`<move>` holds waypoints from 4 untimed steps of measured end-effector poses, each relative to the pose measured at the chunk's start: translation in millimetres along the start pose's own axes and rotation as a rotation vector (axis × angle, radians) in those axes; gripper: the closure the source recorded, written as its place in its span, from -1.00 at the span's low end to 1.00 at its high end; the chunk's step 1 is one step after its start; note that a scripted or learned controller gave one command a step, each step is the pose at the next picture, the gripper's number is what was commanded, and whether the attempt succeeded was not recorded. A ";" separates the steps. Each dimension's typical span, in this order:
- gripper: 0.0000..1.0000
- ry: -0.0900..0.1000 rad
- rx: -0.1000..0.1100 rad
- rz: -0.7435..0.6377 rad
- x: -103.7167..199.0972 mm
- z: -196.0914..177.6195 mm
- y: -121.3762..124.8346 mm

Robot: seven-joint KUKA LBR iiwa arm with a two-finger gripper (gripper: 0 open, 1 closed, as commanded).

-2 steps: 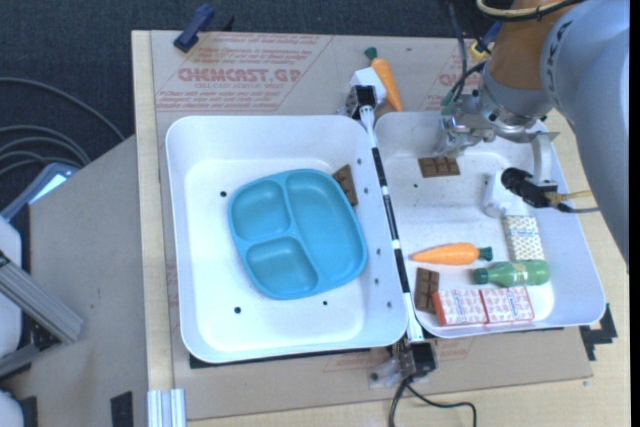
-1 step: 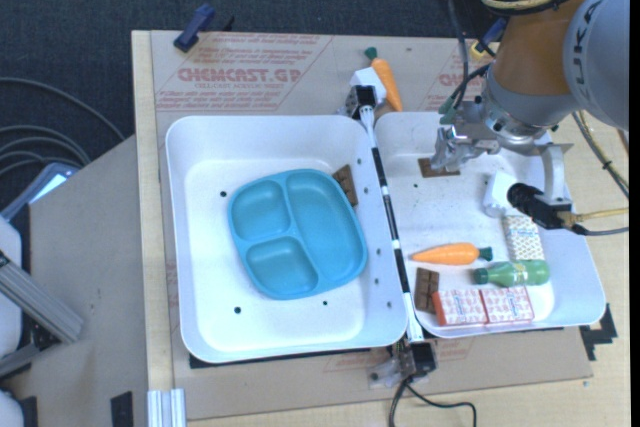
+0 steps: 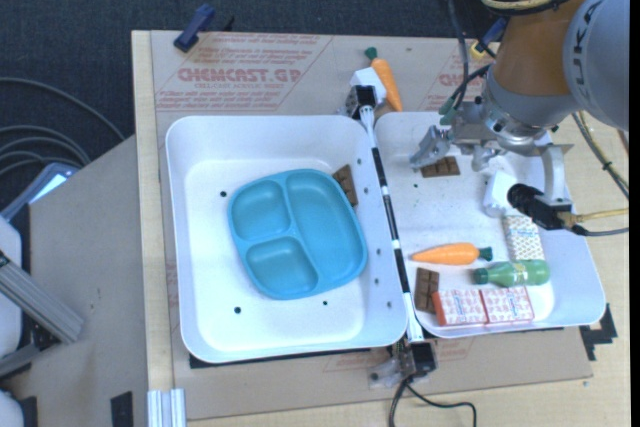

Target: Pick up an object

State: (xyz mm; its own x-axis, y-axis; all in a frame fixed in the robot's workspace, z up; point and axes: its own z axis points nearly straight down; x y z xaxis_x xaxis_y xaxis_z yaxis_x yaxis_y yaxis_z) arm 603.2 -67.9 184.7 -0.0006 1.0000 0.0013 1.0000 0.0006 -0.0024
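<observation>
My gripper (image 3: pixel 434 151) hangs low over the back left corner of the right bin (image 3: pixel 590 285). A small brown chocolate piece (image 3: pixel 441 169) lies on the bin floor just below and in front of it, partly covered by it. I cannot make out whether anything is held. Further forward in the same bin lie an orange carrot (image 3: pixel 447 255), a green bottle (image 3: pixel 512 273), a brown chocolate bar (image 3: pixel 427 289) and a red and white box (image 3: pixel 485 307).
The left bin (image 3: pixel 190 215) holds a blue divided plate (image 3: pixel 296 232) and a brown piece (image 3: pixel 346 185) by its right wall. A white patterned packet (image 3: pixel 523 237) and a white object (image 3: pixel 497 190) lie under the arm. A second carrot (image 3: pixel 385 83) rests on the bench behind the bins.
</observation>
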 end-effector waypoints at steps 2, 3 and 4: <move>-1.00 0.000 0.000 0.002 -36.9 100.7 -99.6; -1.00 -0.002 -0.003 0.002 -111.3 61.9 -49.7; -1.00 0.000 0.000 0.000 -59.8 100.8 -100.9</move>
State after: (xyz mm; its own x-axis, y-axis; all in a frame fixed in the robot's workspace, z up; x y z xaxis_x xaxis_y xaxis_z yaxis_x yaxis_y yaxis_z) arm 502.1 -127.6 84.1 -0.0002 1.0000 0.0013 1.0000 0.0002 -0.0024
